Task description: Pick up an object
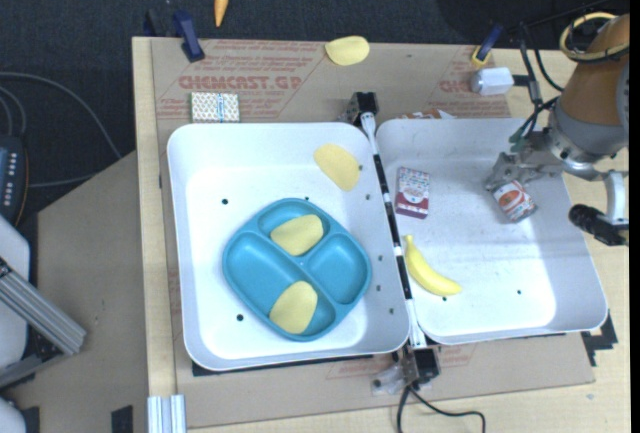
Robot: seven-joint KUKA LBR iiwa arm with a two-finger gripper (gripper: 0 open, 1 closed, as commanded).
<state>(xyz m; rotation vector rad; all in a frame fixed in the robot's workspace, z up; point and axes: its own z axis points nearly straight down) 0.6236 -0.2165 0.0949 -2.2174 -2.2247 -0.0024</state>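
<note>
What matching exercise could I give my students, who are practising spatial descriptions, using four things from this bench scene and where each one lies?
Things:
1. blue divided plastic plate
2. yellow toy banana
3. small red and white carton
4. small orange toy carrot

Places:
A. on the dark floor beyond the bench
B. in the left white bin
C. right white bin, by its left wall, near the front
D. right bin, upper left part

Pairs: 1-B, 2-C, 3-D, 4-A
</note>
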